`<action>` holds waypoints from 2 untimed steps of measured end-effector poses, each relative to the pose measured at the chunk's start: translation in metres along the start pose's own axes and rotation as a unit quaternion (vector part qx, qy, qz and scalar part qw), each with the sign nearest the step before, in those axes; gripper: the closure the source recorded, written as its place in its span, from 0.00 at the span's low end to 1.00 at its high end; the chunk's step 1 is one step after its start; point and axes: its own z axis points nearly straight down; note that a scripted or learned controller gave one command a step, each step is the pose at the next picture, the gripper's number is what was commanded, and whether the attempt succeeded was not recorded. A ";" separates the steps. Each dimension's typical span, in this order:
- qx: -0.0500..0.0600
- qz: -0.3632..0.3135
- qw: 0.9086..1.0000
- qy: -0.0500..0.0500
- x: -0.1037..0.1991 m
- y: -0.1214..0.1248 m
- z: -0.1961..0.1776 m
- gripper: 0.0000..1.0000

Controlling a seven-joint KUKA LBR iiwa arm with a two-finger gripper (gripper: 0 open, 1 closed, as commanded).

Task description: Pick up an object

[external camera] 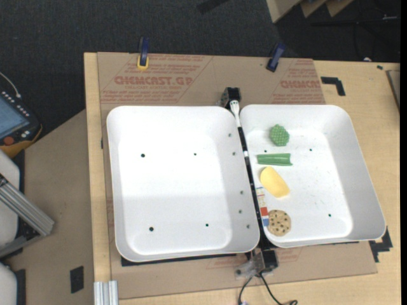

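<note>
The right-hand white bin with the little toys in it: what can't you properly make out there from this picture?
- Small red and blue item by the right bin's left wall: too small to identify in the camera view.
- Round tan speckled disc: cookie or toy, too small to tell.
- Knobbly green lump: blurred.
- Whether the yellow rounded block touches the flat green strip: unclear.

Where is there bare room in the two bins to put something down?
The left bin has bare floor from wall to wall. In the right bin, the half right of the yellow piece is bare. Along the divider it is crowded: green ball, green strip, cookie.
</note>
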 end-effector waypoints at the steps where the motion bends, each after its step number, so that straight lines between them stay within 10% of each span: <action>1: 0.001 0.000 1.000 0.000 0.000 0.000 0.000 0.00; 2: -0.002 0.000 1.000 -0.002 0.000 0.001 -0.011 1.00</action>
